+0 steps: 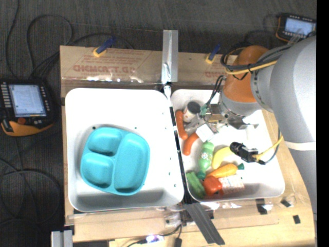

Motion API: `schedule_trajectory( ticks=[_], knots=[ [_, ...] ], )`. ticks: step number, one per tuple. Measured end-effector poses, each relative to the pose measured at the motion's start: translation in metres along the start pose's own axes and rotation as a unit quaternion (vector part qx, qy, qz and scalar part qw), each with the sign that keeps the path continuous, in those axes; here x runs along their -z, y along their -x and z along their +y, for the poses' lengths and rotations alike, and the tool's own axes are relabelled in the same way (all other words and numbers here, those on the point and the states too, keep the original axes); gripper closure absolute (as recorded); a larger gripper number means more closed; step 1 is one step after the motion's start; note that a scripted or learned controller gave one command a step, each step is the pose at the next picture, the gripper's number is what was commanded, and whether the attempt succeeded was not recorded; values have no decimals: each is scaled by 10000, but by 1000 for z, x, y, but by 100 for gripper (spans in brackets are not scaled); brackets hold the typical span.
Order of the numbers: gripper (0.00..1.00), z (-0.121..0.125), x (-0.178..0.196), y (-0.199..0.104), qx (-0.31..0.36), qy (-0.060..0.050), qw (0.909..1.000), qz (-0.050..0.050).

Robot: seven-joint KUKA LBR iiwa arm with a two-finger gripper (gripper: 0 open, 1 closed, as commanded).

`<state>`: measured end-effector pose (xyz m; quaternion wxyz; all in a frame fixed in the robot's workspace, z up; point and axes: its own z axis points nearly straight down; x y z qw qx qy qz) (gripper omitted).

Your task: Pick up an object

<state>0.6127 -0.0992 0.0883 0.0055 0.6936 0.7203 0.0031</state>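
Note:
The right bin holds a pile of toy foods. Among them are a yellow banana, a green bottle, an orange carrot, a red piece and a green piece. Two orange-red sausages lie along the bin's left wall. My gripper is low in the upper part of this bin, just above a small white block and beside a grey round item. The arm's wrist hides what lies under it.
The left bin holds a blue divided plate. The metal divider stands at the back between the bins. A black cable end hangs over the right bin. Handheld pendants lie at far left and top right.

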Motion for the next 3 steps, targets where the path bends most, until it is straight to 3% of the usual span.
schedule_trajectory(
  ticks=[1,2,3],
  knots=[
    [100,0,8,0,0,-6,10000,8],
    [100,34,103,-60,806,-74,9967,23],
    [100,-31,131,-56,2168,-76,9762,29]
  ],
)
